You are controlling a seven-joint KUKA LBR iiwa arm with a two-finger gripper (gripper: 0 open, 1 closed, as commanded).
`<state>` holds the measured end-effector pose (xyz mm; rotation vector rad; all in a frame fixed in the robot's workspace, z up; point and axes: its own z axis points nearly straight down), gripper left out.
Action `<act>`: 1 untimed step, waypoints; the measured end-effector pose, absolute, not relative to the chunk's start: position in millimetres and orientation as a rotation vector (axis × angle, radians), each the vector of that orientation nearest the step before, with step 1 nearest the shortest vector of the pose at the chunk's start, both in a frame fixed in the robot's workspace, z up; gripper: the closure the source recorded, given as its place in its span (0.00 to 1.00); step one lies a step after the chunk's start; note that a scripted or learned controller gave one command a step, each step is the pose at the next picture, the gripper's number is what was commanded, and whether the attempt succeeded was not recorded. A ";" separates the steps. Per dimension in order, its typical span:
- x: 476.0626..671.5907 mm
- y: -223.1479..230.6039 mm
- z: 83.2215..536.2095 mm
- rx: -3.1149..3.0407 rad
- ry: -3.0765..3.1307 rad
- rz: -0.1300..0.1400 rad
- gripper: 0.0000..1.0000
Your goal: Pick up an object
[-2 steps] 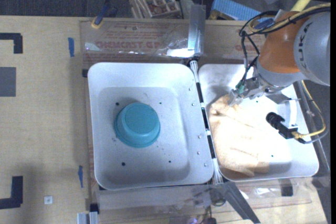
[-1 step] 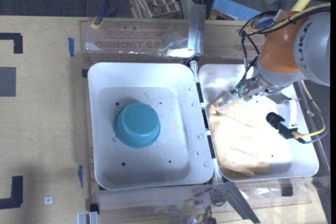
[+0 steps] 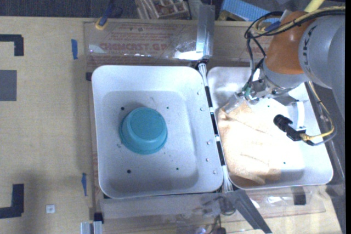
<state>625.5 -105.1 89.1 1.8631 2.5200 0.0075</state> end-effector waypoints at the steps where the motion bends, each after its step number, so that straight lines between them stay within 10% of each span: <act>1: 627.1 -105.4 100.7 1.863 2.513 0.015 1.00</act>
